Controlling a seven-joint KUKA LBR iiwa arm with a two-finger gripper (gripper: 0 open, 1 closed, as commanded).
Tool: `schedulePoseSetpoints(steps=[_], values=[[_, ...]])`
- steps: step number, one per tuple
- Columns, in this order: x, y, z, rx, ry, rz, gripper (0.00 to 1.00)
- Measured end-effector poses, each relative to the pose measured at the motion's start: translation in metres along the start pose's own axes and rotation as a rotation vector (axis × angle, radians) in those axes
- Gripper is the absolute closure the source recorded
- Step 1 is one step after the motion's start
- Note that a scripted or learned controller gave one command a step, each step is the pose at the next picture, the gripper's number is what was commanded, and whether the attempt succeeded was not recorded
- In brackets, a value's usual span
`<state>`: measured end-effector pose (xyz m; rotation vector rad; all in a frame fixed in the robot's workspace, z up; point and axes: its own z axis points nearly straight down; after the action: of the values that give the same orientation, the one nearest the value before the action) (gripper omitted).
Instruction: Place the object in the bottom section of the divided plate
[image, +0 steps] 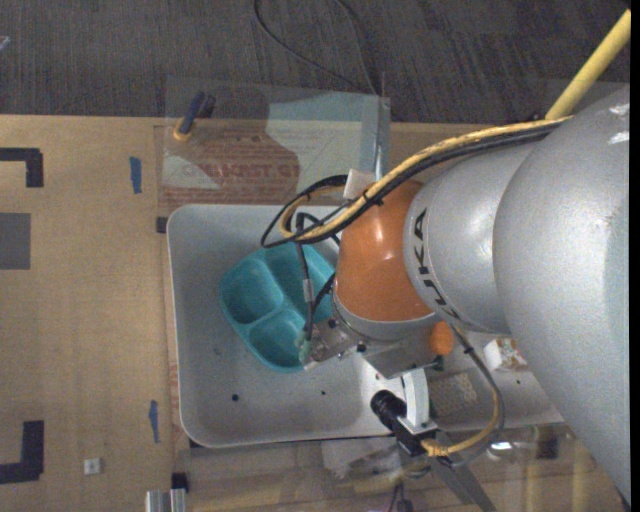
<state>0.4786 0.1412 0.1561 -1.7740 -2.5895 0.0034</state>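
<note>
Divided plate (262, 305), teal, lying in the white bin (200, 350) on the counter (90, 330).
The arm (480, 250) hangs directly over the plate's right side, presumably to reach a section from above; its wrist covers the fingers, so their opening and any grip cannot be told. The object to be placed, perhaps the small item at the plate's lower edge (306, 350), is not clearly identifiable.

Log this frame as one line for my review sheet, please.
arm: over white bin, reaching from right | gripper: at lower edge of teal divided plate | held object: cannot tell | placement: unconfirmed
</note>
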Motion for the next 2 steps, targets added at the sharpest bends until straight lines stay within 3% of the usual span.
schedulePoseSetpoints(steps=[1, 2], values=[[0.0064, 0.0129, 0.0613, -0.032, 0.005, 0.508, 1.0], [0.0092, 0.0172, 0.0551, -0.043, 0.013, 0.505, 0.0]])
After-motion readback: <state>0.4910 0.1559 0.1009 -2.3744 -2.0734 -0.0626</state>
